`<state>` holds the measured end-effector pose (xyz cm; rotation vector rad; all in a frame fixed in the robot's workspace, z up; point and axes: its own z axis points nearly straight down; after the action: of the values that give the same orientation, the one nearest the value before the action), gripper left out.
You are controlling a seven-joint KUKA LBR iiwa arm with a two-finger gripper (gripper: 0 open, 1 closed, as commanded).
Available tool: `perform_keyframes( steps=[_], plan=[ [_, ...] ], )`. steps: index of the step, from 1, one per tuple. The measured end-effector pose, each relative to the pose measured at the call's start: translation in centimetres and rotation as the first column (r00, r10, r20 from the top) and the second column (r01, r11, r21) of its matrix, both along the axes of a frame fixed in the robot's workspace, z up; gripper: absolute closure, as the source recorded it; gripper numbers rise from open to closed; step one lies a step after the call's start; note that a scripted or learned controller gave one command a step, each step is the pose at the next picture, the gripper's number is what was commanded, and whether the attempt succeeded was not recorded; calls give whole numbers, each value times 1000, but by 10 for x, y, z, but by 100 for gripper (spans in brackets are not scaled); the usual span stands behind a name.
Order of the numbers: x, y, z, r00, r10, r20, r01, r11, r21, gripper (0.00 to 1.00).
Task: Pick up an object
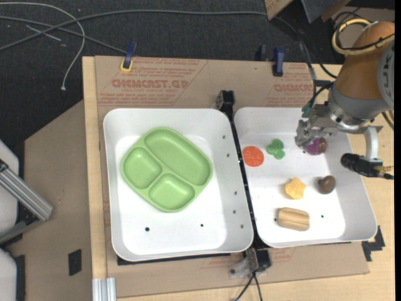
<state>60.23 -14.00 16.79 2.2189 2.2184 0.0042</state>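
Observation:
My gripper (311, 139) hangs low over the back of the right bin (351, 231), directly over a purple object (318, 146) that shows just beneath its fingers. A green piece (275, 148) lies to the gripper's left, with an orange-red round piece (253, 157) further left. Nearer the front lie a yellow chunk (295, 188), a brown ball (326, 184) and a tan loaf-shaped piece (293, 219). The purple object is partly hidden by the gripper.
The left bin (125, 231) holds a green divided plate (166, 168). A black clamp (225, 99) sits between the bins at the back. Blue clips (129, 56) hold the cardboard base at its far edge.

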Motion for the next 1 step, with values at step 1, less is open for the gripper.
perform_keyframes(
  steps=[1],
  plan=[
    [7, 2, 62, 1000, 2, 0, -2, 1000, 0, 100]
  ],
)
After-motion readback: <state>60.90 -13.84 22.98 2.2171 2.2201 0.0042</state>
